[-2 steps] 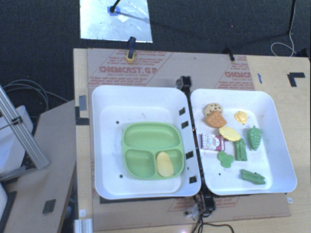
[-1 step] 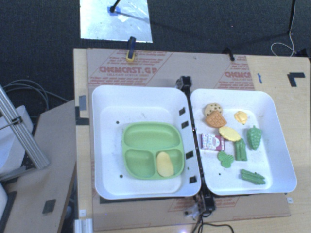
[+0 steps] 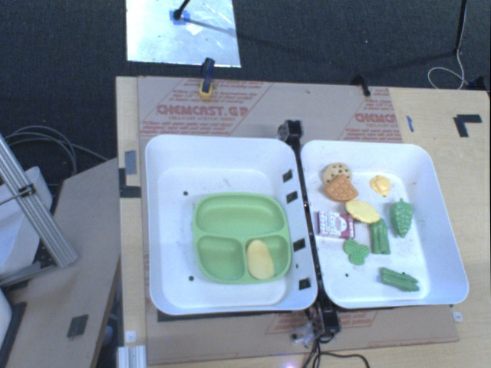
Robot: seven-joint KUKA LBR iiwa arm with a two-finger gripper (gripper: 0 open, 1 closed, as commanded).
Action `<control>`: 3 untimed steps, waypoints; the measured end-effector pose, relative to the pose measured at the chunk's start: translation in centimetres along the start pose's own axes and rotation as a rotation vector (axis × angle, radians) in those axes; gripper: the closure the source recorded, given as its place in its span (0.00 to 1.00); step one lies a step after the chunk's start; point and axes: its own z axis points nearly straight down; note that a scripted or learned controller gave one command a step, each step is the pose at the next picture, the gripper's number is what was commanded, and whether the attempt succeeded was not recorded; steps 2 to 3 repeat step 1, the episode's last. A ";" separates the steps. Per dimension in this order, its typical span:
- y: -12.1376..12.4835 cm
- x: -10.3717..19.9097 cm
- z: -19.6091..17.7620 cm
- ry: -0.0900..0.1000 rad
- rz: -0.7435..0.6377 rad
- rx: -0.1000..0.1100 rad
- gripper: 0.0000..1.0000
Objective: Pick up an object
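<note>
1. A pale wooden bench stands on dark carpet and bears two white bins side by side.
2. The left bin holds a green divided plate, with a yellow toy in the plate's lower right compartment.
3. The right bin holds a crowded cluster: a cookie touching an orange piece, a pink carton just beside a yellow oval, and green grapes.
4. A green pod lies apart, near the front wall.
</note>
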 end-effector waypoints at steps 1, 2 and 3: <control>0.0 0.0 -1.2 -0.003 -0.003 -0.005 1.00; 0.0 0.0 -1.2 -0.003 -0.003 -0.005 1.00; 0.0 0.0 -1.2 -0.003 -0.003 -0.005 1.00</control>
